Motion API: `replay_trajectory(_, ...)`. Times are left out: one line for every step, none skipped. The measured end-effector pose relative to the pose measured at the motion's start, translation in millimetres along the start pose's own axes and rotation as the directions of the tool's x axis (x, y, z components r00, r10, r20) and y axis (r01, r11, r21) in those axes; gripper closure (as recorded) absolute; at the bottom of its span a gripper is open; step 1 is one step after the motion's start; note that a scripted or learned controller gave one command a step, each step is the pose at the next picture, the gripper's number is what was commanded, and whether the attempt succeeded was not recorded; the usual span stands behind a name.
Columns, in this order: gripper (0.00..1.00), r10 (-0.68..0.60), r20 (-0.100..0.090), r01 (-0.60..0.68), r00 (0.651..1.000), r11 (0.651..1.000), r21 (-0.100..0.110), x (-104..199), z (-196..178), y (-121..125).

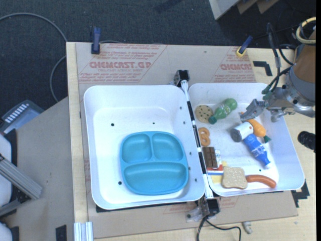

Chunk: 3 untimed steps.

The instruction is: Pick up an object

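Reaching in from the right, the gripper (261, 109) hangs over the upper part of the right bin (293, 157), just above a small cluster of toys; whether its fingers stand apart or together cannot be told at this scale. Nothing is seen between them, so the pick is judged not yet made: the approach is done, while the descent, closing and lift remain.

Candidate objects all lie in the right bin. Closest to the gripper are an orange carrot (258, 128), a white-and-grey can (241, 132) touching it on the left, and a blue bottle (257, 149) just below. A green bottle (223, 109) and a round cookie (203, 113) lie further left, near a small pretzel (203, 135) by the dividing wall. Along the lower edge lie a chocolate bar (210, 157), a slice of bread (234, 177) and a sausage (261, 181).

The left bin (100, 109) holds a blue divided plate (153, 162), well apart from the arm.

Room for moving: the carrot, can and bottle crowd one another, leaving little clearance for fingers between them. The bin's right wall is near the arm's path. Open floor lies along the bin's upper edge and right side, with the table (150, 59) beyond.
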<state>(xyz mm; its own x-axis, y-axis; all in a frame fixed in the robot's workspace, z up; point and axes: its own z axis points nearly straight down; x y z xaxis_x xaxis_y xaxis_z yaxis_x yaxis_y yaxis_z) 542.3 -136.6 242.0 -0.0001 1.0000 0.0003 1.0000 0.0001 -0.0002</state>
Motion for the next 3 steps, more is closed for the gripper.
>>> replay_trajectory(0.0, 0.0, -0.001, 0.0, 1.0, 1.0, 0.003, -13.4, 145.6, 33.8)
replay_trajectory(1.0, 0.0, 0.001, 0.0, 1.0, 1.0, -0.002, -13.7, 134.2, 35.4)
replay_trajectory(0.0, 0.0, 0.001, 0.0, 1.0, 1.0, -0.002, -13.6, 134.3, 35.4)
